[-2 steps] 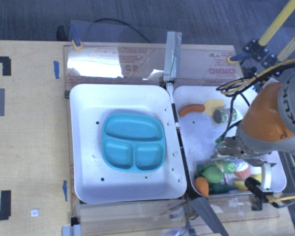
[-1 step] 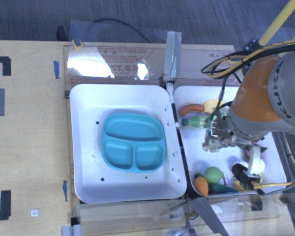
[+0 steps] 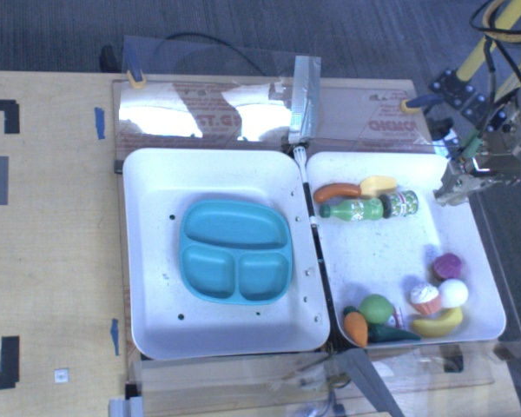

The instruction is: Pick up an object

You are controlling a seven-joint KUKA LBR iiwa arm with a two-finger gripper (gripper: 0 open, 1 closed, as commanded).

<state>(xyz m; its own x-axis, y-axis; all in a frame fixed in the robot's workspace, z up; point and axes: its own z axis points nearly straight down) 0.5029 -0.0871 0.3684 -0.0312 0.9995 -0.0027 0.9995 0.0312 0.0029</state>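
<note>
Hand point(image 3: 454, 191) sits at the right bin's point(image 3: 391, 259) upper right edge; can't tell its state. Nothing picked yet. Go for the green bottle point(image 3: 367, 207) near the top: it's touching the sausage point(image 3: 337, 191), so come straight down on its middle.

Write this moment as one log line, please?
pincer: over right white bin's far right rim | holding: nothing seen | green plastic bottle: lying near hot dog toy | blue divided tray: left bin
</note>
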